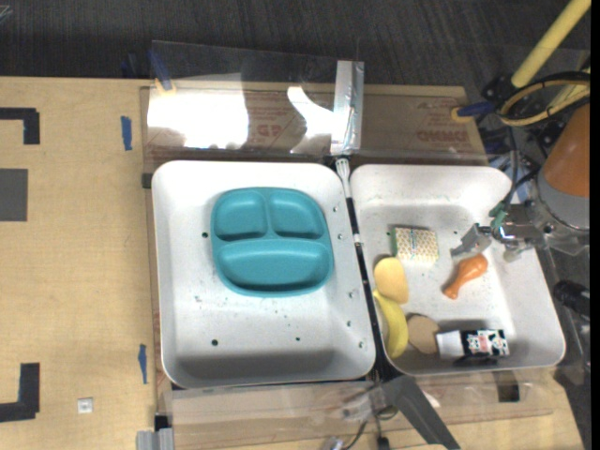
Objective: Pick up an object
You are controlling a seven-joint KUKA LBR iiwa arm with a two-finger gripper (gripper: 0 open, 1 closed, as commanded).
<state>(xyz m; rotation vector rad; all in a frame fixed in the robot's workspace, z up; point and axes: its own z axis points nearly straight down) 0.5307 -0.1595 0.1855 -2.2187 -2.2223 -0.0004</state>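
The gripper (473, 240) comes in from the right edge of the frame and sits over the right bin (412, 181), in its upper right part. Its grey fingers (466, 243) point left and down, and their tips reach just above the thick end of an orange carrot (465, 275). Whether the tips touch the carrot cannot be told, and whether the fingers are apart or together cannot be told either; nothing is seen between them.

The carrot lies at a slant in the middle right of that bin, its thin end toward the lower left. To its left, a pale patterned sponge (415, 244) lies flat, and below that sits a yellow lemon (392, 278), touching a banana (394, 324) that curves down along the bin's left wall. A brown round thing (422, 334) lies beside the banana, and a small white bottle with a black cap (472, 343) lies on its side at the lower right.

The left bin (187, 298) holds a teal divided plate (272, 240).
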